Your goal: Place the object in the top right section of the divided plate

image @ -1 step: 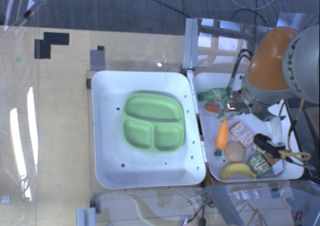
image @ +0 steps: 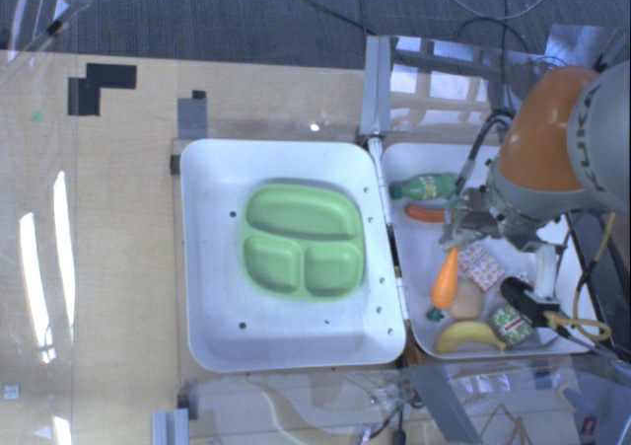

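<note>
A pale wooden surface (image: 108, 265) is seen carrying two white bins side by side. The left bin (image: 212, 334) holds a green divided plate (image: 302, 240), with one long section toward the far side and two smaller sections toward the near side. The right bin (image: 419, 334) is crowded with toy foods, and the grey arm (image: 557, 152) with its orange band is reached in over it from the right. The claw (image: 463, 226) is hung low over the bin's middle, just above the carrot's top; whether it is released or clenched cannot be told, and nothing is seen gripped in it. The carrot (image: 446, 278) is laid with its long axis running near to far, slightly tilted, green end pointing toward the near edge. A banana (image: 469, 335) is lain near the bin's front, a green bottle (image: 426, 185) toward the far-left part, with a red piece (image: 425, 213) just beside it.
</note>
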### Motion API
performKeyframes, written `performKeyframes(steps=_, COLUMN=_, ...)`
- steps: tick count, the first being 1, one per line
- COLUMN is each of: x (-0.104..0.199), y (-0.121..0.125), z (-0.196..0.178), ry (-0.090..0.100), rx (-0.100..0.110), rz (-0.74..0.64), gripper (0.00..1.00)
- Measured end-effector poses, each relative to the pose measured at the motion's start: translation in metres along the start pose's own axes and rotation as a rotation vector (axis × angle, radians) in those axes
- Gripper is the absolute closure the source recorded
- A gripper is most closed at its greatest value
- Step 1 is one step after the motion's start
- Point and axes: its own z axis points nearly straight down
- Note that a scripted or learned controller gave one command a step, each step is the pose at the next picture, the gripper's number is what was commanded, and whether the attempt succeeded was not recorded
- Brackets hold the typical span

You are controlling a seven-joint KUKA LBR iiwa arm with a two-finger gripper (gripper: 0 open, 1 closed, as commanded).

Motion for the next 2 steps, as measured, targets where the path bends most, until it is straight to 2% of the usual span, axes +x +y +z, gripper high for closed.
performKeyframes(steps=1, x=-0.066, y=-0.008, z=0.029, ry=-0.001, rx=-0.001, rz=0.034, gripper=1.00)
performKeyframes(steps=2, x=0.042, y=-0.017, z=-0.001, ry=-0.001, rx=-0.003, rz=-0.331, gripper=1.00)
